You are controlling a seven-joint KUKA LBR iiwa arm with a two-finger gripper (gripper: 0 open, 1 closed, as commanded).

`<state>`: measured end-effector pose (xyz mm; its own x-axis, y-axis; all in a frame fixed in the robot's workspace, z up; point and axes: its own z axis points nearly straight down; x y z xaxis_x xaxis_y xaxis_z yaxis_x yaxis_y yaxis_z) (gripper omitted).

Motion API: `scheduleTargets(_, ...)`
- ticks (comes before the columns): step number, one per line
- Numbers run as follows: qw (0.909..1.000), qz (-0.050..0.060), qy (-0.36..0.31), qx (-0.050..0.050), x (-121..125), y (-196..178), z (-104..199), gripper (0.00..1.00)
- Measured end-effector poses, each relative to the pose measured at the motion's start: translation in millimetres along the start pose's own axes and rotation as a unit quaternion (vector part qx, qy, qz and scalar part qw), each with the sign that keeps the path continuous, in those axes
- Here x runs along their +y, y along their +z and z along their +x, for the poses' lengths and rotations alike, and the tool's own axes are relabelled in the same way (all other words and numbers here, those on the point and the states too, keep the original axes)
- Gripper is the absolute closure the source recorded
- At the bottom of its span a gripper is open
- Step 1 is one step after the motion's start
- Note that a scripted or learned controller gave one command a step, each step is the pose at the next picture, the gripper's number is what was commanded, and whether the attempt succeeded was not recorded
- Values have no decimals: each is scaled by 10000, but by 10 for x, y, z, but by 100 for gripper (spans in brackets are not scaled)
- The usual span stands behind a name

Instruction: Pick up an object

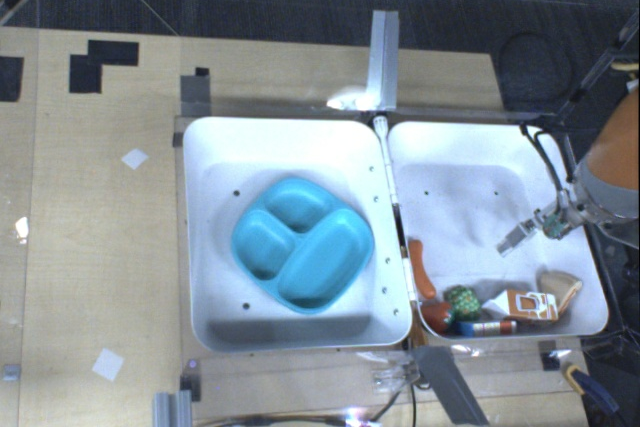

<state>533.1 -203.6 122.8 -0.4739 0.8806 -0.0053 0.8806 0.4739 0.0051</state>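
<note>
Your table (90,245) carries the left bin (200,215) with a blue divided tray (302,243). Right of it: the right bin (460,175), with a pile along its near wall: orange tool (422,287), carton (530,305), green ball (461,299). Claw (525,233): above that pile, nothing visibly held; you cannot tell its opening.

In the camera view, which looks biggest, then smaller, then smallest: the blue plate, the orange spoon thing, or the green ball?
1. Blue divided plate, in the left bin: by far the biggest.
2. Orange utensil, at the right bin's left wall: long but thin.
3. Green ball: smallest.

All lie at about the same depth, so the order is safe.
</note>
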Motion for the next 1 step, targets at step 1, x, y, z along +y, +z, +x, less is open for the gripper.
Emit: scheduleTargets(1,9998,12,209,17,-213,65,558,0)
